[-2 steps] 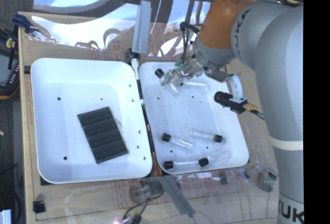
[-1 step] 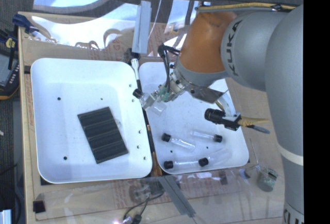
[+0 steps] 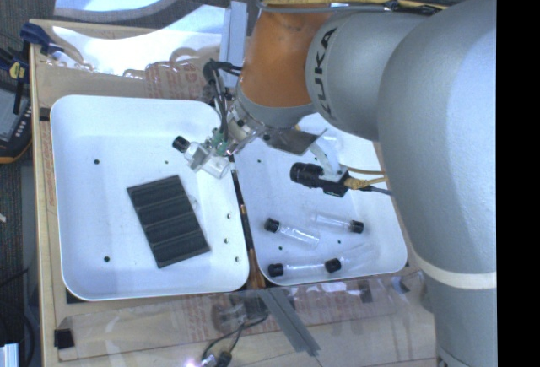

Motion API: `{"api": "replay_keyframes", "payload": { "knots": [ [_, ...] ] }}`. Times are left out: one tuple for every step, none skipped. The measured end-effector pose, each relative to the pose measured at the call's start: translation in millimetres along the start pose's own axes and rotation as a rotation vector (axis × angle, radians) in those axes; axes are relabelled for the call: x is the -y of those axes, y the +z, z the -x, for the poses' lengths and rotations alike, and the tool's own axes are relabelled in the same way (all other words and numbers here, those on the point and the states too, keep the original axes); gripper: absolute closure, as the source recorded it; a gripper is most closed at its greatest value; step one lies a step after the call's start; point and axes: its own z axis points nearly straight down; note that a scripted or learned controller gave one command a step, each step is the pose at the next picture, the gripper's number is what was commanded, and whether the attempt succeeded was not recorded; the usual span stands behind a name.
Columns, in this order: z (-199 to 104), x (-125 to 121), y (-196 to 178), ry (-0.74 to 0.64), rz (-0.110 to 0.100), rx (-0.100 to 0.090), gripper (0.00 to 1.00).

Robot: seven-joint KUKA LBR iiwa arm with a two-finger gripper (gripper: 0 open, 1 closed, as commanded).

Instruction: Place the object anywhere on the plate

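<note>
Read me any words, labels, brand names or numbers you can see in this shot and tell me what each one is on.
"KUKA", only partly seen, runs in dark letters down the grey arm next to its orange band.
No other text is legible: the dark ridged plate and the clear black-capped tubes in the right bin show no readable marks.

The arm [image 3: 422,104] hides much of the right bin [image 3: 371,260]; the end effector [image 3: 211,153] looks blurred, perhaps carrying something.
</note>
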Motion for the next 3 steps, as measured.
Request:
{"api": "replay_keyframes", "payload": {
  "knots": [
    [-44, -59, 0, 0.044, -0.001, 0.001, 1.00],
    [-123, -73, 3, 0.084, -0.004, -0.001, 1.00],
    [-123, -73, 3, 0.085, -0.004, -0.001, 0.00]
  ]
}}
